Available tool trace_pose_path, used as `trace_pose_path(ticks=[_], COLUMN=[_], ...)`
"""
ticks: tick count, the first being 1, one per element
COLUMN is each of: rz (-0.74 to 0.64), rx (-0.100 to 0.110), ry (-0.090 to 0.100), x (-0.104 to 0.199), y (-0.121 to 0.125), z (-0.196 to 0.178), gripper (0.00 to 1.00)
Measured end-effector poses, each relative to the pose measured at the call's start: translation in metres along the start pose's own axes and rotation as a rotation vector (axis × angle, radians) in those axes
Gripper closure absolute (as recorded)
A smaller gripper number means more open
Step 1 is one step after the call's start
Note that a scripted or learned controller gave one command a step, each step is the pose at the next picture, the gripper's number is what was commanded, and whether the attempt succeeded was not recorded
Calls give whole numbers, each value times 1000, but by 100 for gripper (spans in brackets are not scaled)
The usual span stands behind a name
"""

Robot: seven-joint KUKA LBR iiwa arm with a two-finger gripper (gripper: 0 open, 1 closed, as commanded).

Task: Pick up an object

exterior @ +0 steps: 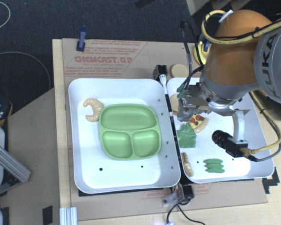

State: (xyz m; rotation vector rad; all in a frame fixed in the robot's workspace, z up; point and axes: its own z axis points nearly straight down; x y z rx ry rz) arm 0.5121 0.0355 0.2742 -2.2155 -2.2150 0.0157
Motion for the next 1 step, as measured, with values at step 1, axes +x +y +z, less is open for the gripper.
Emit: trace_pose_path(ticks=[1], rz=[-5], rx=[-8], ry=[3], x=[51], y=[-28], z=[0], gripper=[100])
